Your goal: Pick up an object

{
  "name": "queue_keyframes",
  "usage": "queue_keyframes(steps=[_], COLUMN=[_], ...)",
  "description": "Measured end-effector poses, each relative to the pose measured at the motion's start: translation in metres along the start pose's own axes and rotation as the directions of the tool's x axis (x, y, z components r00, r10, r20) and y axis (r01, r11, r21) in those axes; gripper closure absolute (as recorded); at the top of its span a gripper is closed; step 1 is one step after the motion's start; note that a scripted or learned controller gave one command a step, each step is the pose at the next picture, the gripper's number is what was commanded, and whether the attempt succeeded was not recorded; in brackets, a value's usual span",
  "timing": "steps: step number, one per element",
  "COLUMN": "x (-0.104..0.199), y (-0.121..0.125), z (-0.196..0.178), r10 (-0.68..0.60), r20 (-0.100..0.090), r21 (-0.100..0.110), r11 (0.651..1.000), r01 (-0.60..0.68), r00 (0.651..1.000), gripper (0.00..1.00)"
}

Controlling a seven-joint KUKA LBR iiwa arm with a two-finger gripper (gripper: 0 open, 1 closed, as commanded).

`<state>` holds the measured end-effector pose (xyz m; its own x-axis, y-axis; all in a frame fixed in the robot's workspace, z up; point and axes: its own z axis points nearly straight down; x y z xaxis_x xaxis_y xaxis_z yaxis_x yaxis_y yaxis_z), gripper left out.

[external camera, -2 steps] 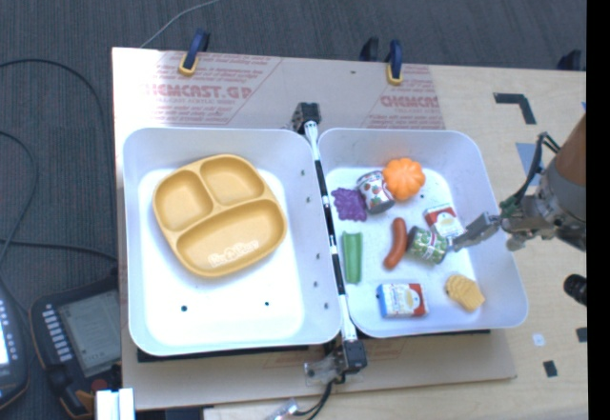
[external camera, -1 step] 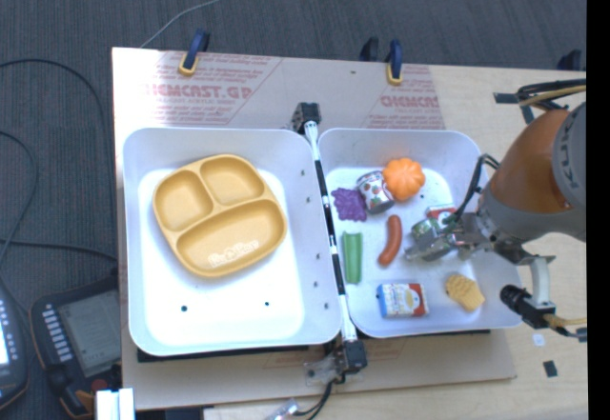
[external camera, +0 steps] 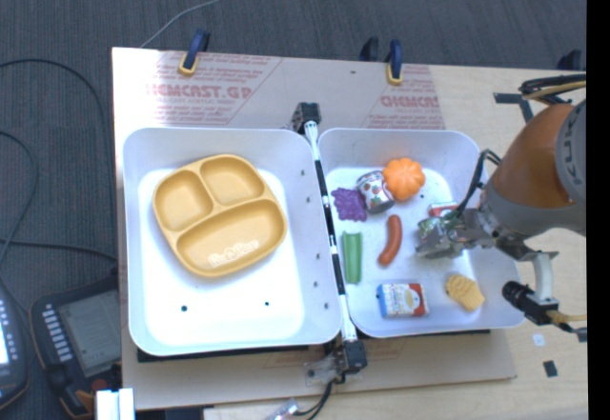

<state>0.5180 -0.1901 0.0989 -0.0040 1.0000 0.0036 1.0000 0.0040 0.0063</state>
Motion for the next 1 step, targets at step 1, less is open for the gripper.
queue_keyframes(steps=[1], x=[0.0871], y=[0.0848], z=[-0.1182], r10=[0.001], r20=[0.004], r21=[0.003], r11=[1.0], r01=[-0.001], r00=[1.0], gripper=[1.0])
